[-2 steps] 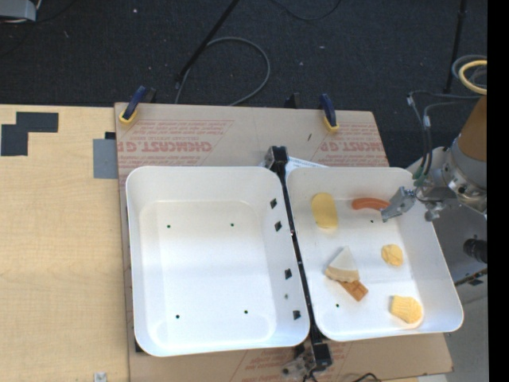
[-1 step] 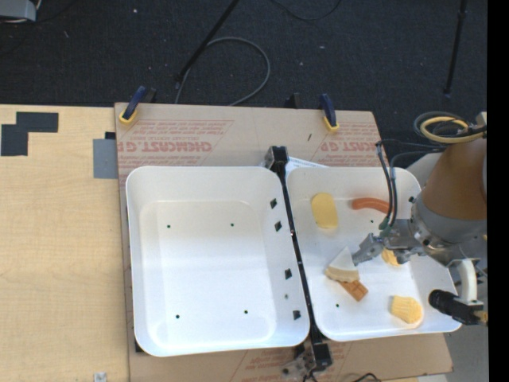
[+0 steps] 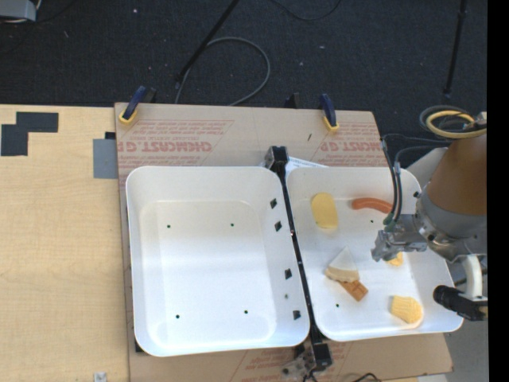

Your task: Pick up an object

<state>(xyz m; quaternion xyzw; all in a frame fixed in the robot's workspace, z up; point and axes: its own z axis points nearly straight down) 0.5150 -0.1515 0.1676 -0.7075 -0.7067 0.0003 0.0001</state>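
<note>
Both white bins (image 3: 207,261) look like smooth moulded plastic with a soft sheen. They sit on a sheet of matt brown cardboard (image 3: 238,134) printed in red. The bench (image 3: 56,253) at the left of the frame has a pale wood-grain face, matt. The gripper (image 3: 390,245) looks like dull grey metal, though it is too blurred to be sure. The floor (image 3: 238,38) above is dark, rough carpet.

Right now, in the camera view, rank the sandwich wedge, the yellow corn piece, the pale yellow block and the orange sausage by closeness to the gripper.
From the gripper:
1. Sandwich wedge, just to its left, mid-bin.
2. Orange sausage, above it near the bin's far wall.
3. Yellow corn piece, below it at the near corner; too close to the sausage to call.
4. Pale yellow block, up-left beside the divider.
</note>
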